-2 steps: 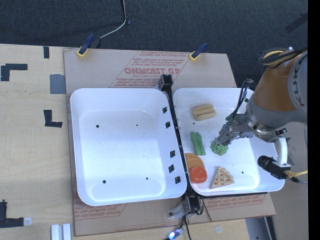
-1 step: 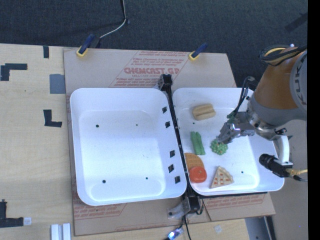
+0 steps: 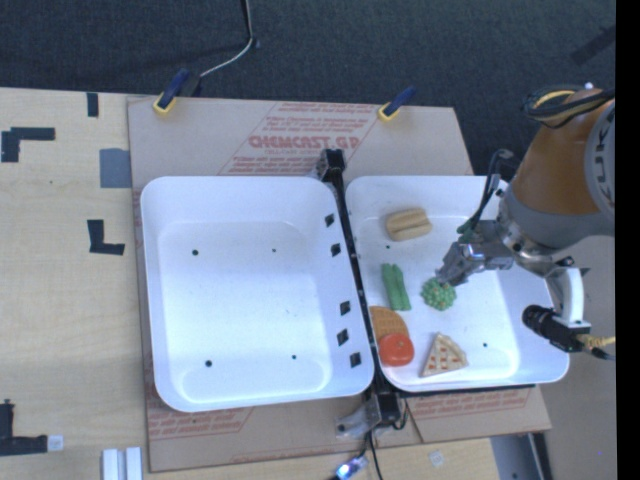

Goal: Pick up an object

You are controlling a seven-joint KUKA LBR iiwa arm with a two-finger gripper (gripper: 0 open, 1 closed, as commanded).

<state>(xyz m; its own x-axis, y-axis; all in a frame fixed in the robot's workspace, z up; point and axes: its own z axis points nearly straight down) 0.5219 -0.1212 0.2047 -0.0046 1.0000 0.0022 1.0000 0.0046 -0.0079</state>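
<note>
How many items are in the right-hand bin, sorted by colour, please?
Green: 2, the long green piece and the broccoli floret
Tan: 2, the bread roll and the triangular wedge
Orange: 1, the orange piece
Red: 1, the tomato
Total: 6

Arm (image 3: pixel 570 183) reaching in from right edge of view, grey body with orange band above wrist. Wrist angling down and leftward. Gripper (image 3: pixel 447 274) sitting low at arm's left end, its dark metal head pointing down-left. Black cables looping along wrist. Grey-white bracket with black cylindrical fitting hanging off arm's lower side.
</note>
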